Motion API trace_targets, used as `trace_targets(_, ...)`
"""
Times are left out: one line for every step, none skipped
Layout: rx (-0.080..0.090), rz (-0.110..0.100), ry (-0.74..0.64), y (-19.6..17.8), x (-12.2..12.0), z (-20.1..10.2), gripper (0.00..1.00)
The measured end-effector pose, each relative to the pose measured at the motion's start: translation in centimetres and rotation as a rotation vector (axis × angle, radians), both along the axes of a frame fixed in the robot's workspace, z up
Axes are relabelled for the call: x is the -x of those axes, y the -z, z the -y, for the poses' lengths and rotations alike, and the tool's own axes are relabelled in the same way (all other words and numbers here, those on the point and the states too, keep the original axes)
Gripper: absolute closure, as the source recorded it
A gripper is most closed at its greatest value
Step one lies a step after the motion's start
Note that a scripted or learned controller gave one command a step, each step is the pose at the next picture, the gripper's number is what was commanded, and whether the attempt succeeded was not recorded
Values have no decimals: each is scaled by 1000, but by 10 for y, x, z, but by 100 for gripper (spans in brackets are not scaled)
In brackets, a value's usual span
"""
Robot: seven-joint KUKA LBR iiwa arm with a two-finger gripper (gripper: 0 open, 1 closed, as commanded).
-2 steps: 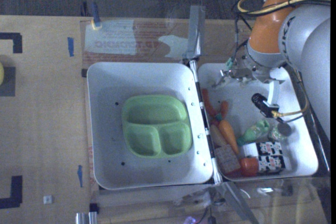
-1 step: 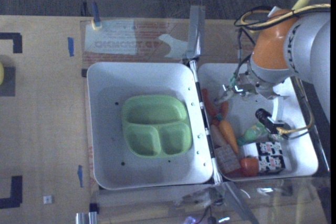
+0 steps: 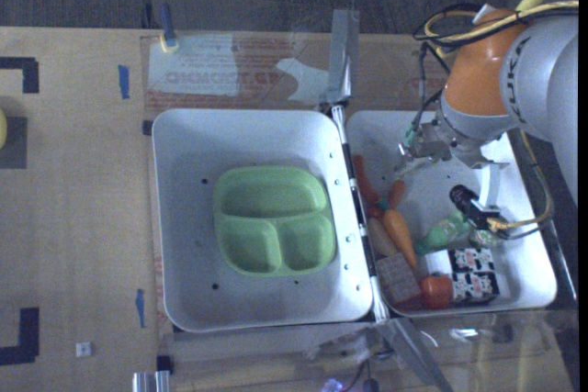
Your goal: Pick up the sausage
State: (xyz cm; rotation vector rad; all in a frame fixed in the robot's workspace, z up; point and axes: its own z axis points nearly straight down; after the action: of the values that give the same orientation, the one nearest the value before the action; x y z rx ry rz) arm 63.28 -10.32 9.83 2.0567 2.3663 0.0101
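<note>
Two white bins sit side by side on the tabletop (image 3: pixel 73 225). The left bin (image 3: pixel 184 151) has a green divided plate (image 3: pixel 274 220) lying flat around its middle, three compartments, nothing in them as far as I can see.

The right bin (image 3: pixel 542 275) is where all the stuff is. The sausage (image 3: pixel 364 180), a skinny reddish-brown one, lies along the bin's left wall, near the upper part of the pile. Just below it there's an orange carrot (image 3: pixel 401 236) lying at a slant, with a small reddish piece (image 3: pixel 396 193) right above its top end. A pale sausage-ish thing (image 3: pixel 378 236) sits just left of the carrot, can't really tell what it is. Lower down: a greyish-brown block (image 3: pixel 396 275), a red-orange item (image 3: pixel 437 291), and a black-and-white patterned box (image 3: pixel 474 274) toward the bottom right. A green bottle-like thing (image 3: pixel 443 232) lies just above the box.

The grey arm with its orange band (image 3: pixel 478 69) comes in from the upper right of the frame. The gripper (image 3: pixel 415 153) hangs over the upper part of the right bin, to the right of the sausage and apart from it. Honestly the jaws are too small and blurry, can't tell how they're set. Nothing visibly between them.
</note>
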Motion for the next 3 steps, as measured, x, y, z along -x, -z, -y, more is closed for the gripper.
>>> trace_targets(0, 0, 0, 0, 0, 0, 0)
trace_targets(1, -5, -118, 12, 25, -4, 0)
trace_targets(1, 1, -116, 0, 24, -4, 100)
